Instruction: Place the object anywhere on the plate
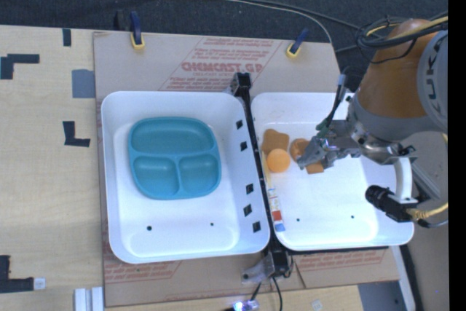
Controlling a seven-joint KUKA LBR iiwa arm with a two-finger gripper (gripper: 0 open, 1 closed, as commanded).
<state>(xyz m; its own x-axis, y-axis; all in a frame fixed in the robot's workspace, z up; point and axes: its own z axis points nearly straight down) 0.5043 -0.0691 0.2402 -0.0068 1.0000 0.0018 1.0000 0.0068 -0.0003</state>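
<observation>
A teal plate (175, 156) with three compartments lies in the left white bin (116, 229). In the right bin (364, 229), near its left wall, lie an orange ball (277, 160), a flat tan piece (274, 138) and a brown lump (298, 149). My gripper (318, 157) is low over the right bin, just right of the brown lump. A small brown bit (314, 169) shows right beneath its tip. Whether anything is held there is hidden by the gripper body.
A thin stick-like item with red and blue marks (275, 212) lies along the right bin's left wall. A black divider (251, 156) runs between the bins. The grey and orange arm (397, 95) covers the right bin's upper right corner.
</observation>
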